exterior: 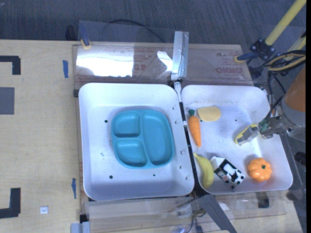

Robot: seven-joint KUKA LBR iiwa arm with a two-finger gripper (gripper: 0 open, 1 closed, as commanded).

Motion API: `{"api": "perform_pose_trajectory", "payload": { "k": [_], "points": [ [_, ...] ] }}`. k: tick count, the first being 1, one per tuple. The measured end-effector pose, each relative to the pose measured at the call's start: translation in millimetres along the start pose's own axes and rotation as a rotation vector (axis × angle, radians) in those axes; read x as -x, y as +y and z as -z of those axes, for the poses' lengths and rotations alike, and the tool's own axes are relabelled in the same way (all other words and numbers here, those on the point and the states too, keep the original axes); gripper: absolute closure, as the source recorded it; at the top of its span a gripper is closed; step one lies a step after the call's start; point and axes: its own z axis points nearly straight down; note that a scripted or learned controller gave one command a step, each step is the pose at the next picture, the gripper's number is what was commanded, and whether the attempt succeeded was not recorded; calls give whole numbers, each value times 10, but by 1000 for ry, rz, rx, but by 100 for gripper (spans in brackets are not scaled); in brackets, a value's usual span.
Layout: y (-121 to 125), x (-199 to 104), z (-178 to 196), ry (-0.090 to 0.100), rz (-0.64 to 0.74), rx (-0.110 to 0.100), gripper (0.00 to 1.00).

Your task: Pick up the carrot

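The carrot [195,129] is orange with a green top and lies lengthwise by the left wall of the right bin [228,93], its tip toward the front. My gripper [246,134] hangs over the right half of the same bin, well to the right of the carrot and apart from it. Nothing can be seen held in it. The arm comes in from the right edge at about the same height.
A pale yellow lump [209,113] lies just right of the carrot's top. A banana [204,169], a black-and-white toy [229,172] and a small pumpkin [259,170] sit along the right bin's front. The left bin [92,130] holds a blue divided plate [142,138].
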Motion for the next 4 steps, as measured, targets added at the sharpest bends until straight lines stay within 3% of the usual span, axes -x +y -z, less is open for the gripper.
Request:
{"api": "perform_pose_trajectory", "payload": {
  "k": [1, 2, 3, 4],
  "points": [
    [-503, 159, -23, 5, 458, -6, 0],
    [-503, 244, -593, 3, 637, -2, 0],
    [-325, 278, -388, -1, 506, 0, 0],
    [130, 160, 226, -2, 423, 3, 0]
  ]
}}
